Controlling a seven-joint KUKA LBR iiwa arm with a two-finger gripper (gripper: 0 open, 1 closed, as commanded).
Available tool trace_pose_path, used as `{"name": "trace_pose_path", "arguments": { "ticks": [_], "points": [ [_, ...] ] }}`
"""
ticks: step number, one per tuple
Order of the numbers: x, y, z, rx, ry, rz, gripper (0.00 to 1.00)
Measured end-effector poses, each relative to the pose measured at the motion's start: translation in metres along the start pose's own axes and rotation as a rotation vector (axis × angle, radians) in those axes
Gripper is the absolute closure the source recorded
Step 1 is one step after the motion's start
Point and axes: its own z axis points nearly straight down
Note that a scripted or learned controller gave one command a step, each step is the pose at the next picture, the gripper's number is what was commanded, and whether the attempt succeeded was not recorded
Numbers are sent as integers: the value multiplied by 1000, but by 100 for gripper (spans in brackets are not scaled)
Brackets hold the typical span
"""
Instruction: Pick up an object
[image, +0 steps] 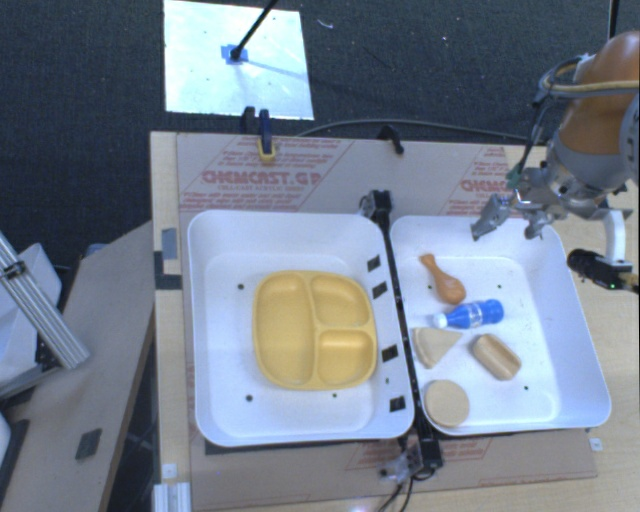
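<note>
My gripper (512, 222) hangs over the far edge of the right bin (570, 350), open, with nothing between its two grey fingers. Below it in that bin lie a tan drumstick-shaped toy (443, 279), a blue bottle with a white cap (470, 315), a beige wedge (435, 345), a tan bread-like block (496, 357) and a round tan disc (447, 402). The drumstick is the nearest of these to the gripper, a short way in front of it and to its left.
The left bin (225, 400) holds a yellow divided plate (313, 329). Black clips run along the wall between the two bins (390, 320). A black fitting (590, 265) sits by the right bin's far right rim.
</note>
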Motion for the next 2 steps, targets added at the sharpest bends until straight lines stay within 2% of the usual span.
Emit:
{"name": "trace_pose_path", "arguments": {
  "ticks": [1,2],
  "points": [
    [0,2,-8,-12,-2,-2,0],
    [6,12,42,-11,-2,-5,0]
  ]
}}
